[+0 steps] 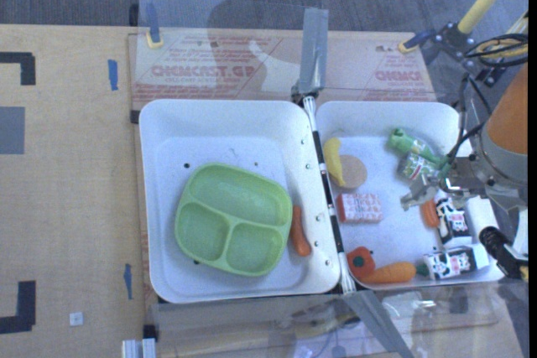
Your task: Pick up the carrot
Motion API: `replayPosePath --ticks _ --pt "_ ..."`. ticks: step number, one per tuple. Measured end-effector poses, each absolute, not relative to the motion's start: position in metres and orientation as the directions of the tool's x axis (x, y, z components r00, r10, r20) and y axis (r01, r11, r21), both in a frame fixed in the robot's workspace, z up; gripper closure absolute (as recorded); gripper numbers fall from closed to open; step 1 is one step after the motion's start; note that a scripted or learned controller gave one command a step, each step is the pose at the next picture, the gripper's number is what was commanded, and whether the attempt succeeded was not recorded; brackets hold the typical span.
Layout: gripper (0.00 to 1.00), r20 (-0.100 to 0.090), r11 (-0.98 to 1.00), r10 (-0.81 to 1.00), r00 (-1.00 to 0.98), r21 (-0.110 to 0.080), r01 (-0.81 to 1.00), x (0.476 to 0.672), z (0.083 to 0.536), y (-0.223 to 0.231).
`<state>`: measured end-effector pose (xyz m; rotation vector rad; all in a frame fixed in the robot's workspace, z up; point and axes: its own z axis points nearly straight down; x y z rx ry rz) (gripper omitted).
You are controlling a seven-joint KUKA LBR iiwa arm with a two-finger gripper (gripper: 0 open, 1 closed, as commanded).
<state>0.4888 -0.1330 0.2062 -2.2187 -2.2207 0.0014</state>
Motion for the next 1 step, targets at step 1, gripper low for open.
replayPosePath --ticks 1 --pt "0.0 -0.002 0.14 0.99 -0.14 0.005 0.99 0.4808 0.0874 -0.1256"
